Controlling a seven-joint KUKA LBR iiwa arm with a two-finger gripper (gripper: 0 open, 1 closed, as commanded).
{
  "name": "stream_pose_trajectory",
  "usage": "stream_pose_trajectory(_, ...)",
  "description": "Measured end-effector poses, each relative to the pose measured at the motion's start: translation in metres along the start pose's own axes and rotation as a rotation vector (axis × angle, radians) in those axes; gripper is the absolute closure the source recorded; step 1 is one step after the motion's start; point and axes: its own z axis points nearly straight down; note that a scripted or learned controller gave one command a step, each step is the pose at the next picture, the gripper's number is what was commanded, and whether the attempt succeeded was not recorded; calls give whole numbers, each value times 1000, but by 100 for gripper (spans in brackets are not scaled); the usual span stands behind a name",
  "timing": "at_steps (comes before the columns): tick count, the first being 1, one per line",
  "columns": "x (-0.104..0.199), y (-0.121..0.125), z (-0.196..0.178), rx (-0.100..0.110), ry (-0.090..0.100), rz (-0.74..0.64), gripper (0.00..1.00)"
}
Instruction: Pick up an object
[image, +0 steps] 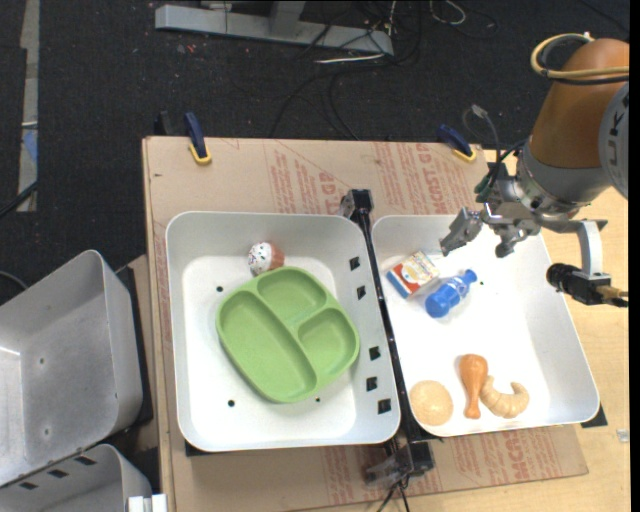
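The gripper (487, 236) hangs over the right bin (560, 330) with its fingers spread and nothing between them — just beside it lie a small snack packet (413, 272) and a blue bottle (449, 294). Nearer the front rim sit a drumstick (473, 377), a croissant (505, 399) and a round bun (432, 401); the left bin (195, 300) holds a green divided plate (288, 334) and a small ball (262, 258).

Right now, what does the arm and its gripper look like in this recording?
The arm is grey, with a rounded orange section at the top and a thin pale cable looping over it. Below that sits a grey metal wrist, then the gripper with two dark, slim fingers. A black knob-like part with a white bracket sticks out to the side.
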Motion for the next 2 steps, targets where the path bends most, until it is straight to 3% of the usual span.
stream_pose_trajectory(1, 0, 2, -8, -14, -2, -2, 0)
stream_pose_trajectory(2, -6, 9, 50, -9, -1, 1, 0)
